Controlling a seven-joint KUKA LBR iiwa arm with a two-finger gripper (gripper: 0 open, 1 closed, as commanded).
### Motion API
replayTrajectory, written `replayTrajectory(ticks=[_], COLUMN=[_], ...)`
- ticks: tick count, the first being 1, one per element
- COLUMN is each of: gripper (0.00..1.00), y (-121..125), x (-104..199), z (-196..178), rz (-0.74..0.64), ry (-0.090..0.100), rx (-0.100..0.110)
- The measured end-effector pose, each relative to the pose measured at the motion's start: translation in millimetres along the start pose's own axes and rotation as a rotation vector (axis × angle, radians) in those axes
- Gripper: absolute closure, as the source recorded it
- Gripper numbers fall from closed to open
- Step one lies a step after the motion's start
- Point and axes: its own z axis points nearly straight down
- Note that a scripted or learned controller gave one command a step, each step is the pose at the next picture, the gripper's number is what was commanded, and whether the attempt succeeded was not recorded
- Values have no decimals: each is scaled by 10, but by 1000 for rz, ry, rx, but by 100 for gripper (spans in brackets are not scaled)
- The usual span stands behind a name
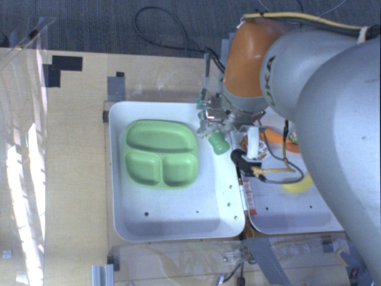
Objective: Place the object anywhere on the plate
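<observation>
A light green divided plate with three compartments lies in the left white bin. My gripper hangs over that bin's right side, just off the plate's upper right corner. A small green object with a pale end sticks out from between its metal fingers, tilted down to the right. The gripper is shut on it. The object is beside the plate's edge, not over a compartment. Where it meets the fingers is partly hidden by the wrist.
The right bin is largely covered by the arm; an orange item and a yellow item show in it. A black cable loops on the floor behind the bench. The left bin's wall runs close under the gripper.
</observation>
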Motion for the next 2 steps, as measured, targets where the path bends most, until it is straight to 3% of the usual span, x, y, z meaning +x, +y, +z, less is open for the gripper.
replayTrajectory(ticks=[1, 2], gripper=[100, 0], y=[354, 355], x=[801, 802], z=[248, 244], rz=[-100, -100], ry=[0, 0], rx=[-1, -1])
